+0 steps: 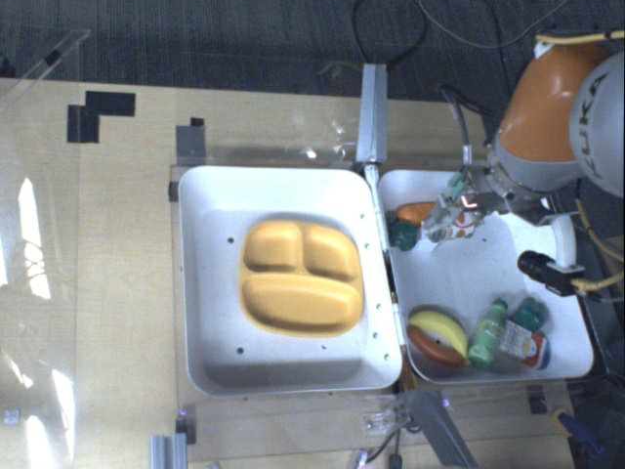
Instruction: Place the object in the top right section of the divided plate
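- Pincer (457,203) position: low in the upper part of the right-hand shallow white bin (576,360), beside a small orange-and-white patterned object (459,225); whether the two touch cannot be told.
- Pincer state: cannot be told at this resolution, so no hold on any object can be confirmed.
- Bin contents: an orange carrot-shaped toy (416,212) and a dark green rounded toy (403,233) near the left wall; a yellow banana on a red piece (438,336), a green plastic bottle (487,334) and a packet with a red label (524,344) along the lower edge.
- Target: the yellow divided plate (299,275) lies in the left-hand white bin (210,360); its top right section (330,252) holds nothing.
- Step in hand, as judged: pick-up, with transfer not yet begun.
- Next move calls for: a secure grasp, a lift clear of the bin walls, travel left, and release above the top right section.
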Robot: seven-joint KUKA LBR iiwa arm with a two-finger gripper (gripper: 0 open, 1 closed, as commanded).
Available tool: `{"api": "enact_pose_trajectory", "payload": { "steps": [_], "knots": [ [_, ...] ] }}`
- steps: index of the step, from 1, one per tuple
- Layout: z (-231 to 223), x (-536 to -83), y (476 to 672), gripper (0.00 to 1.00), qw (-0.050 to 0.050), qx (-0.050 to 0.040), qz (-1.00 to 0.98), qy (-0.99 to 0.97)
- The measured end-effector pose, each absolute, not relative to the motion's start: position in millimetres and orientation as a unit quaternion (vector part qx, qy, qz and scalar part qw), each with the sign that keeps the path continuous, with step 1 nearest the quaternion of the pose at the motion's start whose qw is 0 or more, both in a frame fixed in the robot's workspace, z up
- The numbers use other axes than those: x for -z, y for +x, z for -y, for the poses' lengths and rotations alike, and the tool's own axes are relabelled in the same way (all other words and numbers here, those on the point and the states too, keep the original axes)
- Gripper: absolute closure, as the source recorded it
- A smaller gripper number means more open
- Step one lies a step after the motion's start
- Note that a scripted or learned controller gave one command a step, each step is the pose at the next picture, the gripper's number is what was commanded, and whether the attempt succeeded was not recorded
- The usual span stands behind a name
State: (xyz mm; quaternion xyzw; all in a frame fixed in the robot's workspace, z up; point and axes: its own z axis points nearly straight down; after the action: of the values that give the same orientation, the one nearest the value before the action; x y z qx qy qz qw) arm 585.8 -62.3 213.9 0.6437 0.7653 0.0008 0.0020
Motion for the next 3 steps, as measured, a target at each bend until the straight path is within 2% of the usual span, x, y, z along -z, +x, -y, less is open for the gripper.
{"api": "enact_pose_trajectory", "payload": {
  "steps": [1,2,3],
  "knots": [
    [8,-225,569.3,1.0,0.001,-0.0017,-0.75,0.661],
    [-53,-191,570.9,1.0,0.001,-0.001,-0.766,0.643],
    [-79,-185,579.3,1.0,0.001,-0.0017,-0.761,0.648]
  ]
}}
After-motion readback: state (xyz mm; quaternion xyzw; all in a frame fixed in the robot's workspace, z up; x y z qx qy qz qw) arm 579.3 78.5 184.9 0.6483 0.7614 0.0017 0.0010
